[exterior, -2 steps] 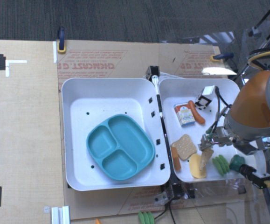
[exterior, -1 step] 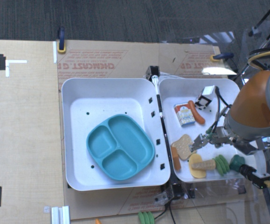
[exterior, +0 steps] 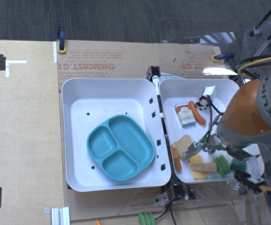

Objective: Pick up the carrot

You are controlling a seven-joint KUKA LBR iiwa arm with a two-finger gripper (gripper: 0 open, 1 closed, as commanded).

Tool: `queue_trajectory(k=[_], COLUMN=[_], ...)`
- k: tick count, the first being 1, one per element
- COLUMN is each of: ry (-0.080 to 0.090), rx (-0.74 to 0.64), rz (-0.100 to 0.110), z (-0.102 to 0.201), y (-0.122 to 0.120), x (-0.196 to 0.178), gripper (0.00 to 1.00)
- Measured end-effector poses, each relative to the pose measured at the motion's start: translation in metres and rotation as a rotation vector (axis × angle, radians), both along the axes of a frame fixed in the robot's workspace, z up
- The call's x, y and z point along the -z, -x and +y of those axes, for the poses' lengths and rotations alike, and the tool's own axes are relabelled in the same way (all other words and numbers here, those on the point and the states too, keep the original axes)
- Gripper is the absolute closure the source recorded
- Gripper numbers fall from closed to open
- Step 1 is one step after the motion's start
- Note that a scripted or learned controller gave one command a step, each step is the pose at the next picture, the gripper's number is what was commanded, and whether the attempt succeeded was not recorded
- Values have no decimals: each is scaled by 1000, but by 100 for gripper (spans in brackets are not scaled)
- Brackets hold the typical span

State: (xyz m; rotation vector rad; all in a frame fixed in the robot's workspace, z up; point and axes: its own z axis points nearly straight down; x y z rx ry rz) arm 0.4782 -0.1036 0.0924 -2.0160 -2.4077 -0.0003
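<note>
The carrot (exterior: 176, 160) is a thin orange stick lying along the left wall of the right bin (exterior: 170, 90), near its front corner. My gripper (exterior: 194, 149) is down inside that bin, just right of the carrot and a little apart from it. It sits over the edge of a tan bread slice (exterior: 182, 143). The arm's orange band (exterior: 243, 111) rises behind it and hides part of the bin's right side.
The right bin also holds a small printed packet (exterior: 186, 116), a red sausage (exterior: 198, 114), yellow pieces (exterior: 199, 167) and green toys (exterior: 222, 165). The left bin (exterior: 74, 125) holds a teal divided plate (exterior: 121, 147). A green item (exterior: 147, 218) lies outside, in front of the bins.
</note>
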Motion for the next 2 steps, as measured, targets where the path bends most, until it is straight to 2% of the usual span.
queue_trajectory(k=[1, 2], ry=[-1, -2], rx=[0, 1], rz=[-3, -3], z=[0, 0], y=[-2, -2], x=[-9, -9], gripper=[100, 0])
